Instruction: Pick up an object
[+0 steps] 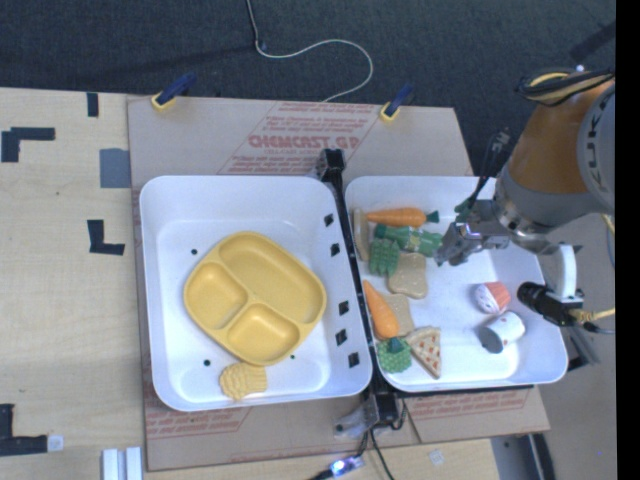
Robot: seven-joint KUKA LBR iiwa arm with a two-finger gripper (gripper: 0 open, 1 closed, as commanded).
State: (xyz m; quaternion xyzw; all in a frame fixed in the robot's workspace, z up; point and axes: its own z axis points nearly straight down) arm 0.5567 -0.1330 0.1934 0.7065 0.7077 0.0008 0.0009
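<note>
Approach step is in hand: gripper (455, 246), opening not discernible, hovers in the right white bin (545, 368) beside the green plastic toy vegetable (408, 238); next move requires descent onto it.

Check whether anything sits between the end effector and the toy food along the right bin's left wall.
Nothing visible does. The end effector hovers over the right bin, right beside the green vegetable and the carrot, with the bread slice just below-left; bare white floor separates them.
</note>
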